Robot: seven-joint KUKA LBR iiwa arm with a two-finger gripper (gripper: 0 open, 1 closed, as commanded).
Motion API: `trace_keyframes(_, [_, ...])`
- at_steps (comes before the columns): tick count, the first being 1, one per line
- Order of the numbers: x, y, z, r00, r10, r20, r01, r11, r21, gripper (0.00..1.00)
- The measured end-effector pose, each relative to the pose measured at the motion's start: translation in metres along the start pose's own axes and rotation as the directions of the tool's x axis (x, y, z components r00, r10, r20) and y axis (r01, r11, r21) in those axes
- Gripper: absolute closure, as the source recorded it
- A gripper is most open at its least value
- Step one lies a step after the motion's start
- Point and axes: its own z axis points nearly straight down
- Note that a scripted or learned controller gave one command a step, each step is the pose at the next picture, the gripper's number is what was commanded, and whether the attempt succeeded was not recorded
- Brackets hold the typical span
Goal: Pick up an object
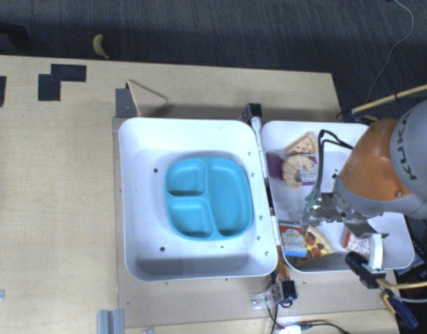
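The right bin [283, 134] holds several small objects. A tan wedge [301, 145] lies at the back, with a round tan and white piece [297, 172] and a purple item [276, 164] just in front of it. At the bin's near edge sit a colourful packet [293, 241] and a pizza-like slice [316, 243]. My gripper [316, 213] hangs low over the middle of this bin, just above the packet and slice. The orange-banded wrist [370, 169] covers the bin's right half.
The left bin [140, 186] holds a blue divided plate [207, 197]. A white and red item [358, 242] lies by the right bin's near right corner. Cables [283, 294] trail at the bench's front edge. Black tape marks [58, 81] lie at the far left.
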Motion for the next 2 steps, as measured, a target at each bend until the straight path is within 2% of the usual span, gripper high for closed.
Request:
trace_keyframes(1, [-0.0121,0.0004,-0.0023,1.0,0.012,0.023,-0.012,1.0,-0.012,0.0])
trace_keyframes(2, [-0.0136,0.0002,0.0054,1.0,0.015,0.021,-0.015,1.0,-0.011,0.0])
